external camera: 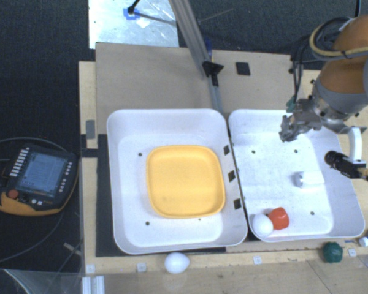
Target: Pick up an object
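Small grey object (pixel 298 179) sits loose near centre of right bin (pixel 251 164), nothing touching it. Orange piece (pixel 279 218) and white ball (pixel 262 225) touching each other at the bin's 7 o'clock corner. Gripper (pixel 291 129) hangs over the bin's 12 o'clock area, at 12 o'clock from the grey object, well apart; can't tell finger state. Yellow plate (pixel 186 180) in left bin (pixel 126 164). White egg (pixel 176 263) on table (pixel 147 72) at 6 o'clock.

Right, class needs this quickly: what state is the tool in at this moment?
Tool: cannot be told; it hangs above the right bin, nothing visibly held.
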`<state>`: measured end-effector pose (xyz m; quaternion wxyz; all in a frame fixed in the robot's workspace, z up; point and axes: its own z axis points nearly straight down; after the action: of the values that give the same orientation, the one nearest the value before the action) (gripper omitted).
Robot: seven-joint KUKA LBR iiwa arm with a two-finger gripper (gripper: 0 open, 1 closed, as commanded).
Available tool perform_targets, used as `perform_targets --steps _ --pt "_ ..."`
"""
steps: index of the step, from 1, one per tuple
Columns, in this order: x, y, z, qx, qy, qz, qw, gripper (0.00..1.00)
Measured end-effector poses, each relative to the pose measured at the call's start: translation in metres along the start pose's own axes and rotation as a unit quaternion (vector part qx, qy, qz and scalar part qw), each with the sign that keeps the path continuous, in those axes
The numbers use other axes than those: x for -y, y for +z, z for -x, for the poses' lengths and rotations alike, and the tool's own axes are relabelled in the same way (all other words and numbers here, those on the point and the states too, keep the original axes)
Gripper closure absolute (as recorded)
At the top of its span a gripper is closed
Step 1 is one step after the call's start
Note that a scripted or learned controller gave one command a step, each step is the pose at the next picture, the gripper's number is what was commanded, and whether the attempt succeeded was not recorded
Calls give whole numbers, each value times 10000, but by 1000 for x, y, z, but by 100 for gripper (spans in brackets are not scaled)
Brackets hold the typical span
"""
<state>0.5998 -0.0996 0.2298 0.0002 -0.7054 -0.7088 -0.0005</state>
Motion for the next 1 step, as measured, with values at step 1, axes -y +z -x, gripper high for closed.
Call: perform_targets --steps 1 --pt "19 -3 -53 -1 -1 3 10000 100"
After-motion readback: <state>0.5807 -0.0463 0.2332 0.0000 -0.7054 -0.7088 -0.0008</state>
